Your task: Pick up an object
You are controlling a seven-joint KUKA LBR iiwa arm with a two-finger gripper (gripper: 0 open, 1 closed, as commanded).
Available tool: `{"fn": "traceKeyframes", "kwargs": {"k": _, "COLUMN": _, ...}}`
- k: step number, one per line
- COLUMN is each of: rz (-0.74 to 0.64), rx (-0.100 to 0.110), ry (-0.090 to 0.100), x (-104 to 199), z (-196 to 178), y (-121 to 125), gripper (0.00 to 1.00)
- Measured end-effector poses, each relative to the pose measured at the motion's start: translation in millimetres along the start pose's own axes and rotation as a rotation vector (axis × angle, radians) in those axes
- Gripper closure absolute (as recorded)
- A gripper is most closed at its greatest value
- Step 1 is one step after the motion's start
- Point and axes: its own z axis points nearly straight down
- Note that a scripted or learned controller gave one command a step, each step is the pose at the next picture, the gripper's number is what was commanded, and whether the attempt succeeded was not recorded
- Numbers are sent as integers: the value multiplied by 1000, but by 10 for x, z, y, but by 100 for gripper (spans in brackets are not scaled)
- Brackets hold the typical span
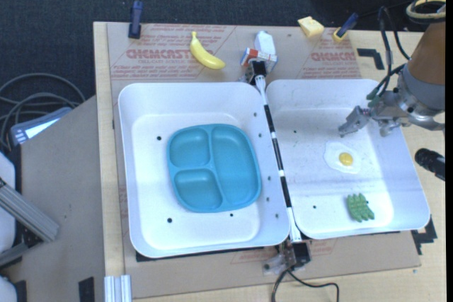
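arm [425, 74]: enters from 3 o'clock, wrist low over right bin [311, 152]
gripper [354, 125]: fingers spread, holding nothing
fried egg [342, 159]: at 6 o'clock of gripper, just beside

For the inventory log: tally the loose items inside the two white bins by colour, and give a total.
Blue: 1, the divided plate in the left bin
White and yellow: 1, the fried egg in the right bin
Green: 1, the green vegetable toy, also right
Total: 3

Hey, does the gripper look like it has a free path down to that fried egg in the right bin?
Probably yes. The gripper hovers above the right bin, just up and right of the fried egg. Nothing lies between them; the green vegetable toy sits apart, nearer the bin's front edge.
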Motion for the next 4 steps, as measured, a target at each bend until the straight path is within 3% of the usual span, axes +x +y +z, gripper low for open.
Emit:
{"fn": "traceKeyframes", "kwargs": {"k": 1, "rz": 1, "rx": 0, "ry": 0, "x": -107, "z": 204, "y": -688, "gripper": 0}}
{"fn": "traceKeyframes", "kwargs": {"k": 2, "rz": 1, "rx": 1, "ry": 1, "x": -8, "z": 551, "y": -872, "gripper": 0}}
{"fn": "traceKeyframes", "kwargs": {"k": 3, "rz": 1, "rx": 0, "ry": 1, "x": 120, "z": 1021, "y": -871, "gripper": 0}}
{"fn": "traceKeyframes", "kwargs": {"k": 4, "rz": -1, "rx": -4, "ry": -1, "x": -189, "z": 148, "y": -85, "gripper": 0}}
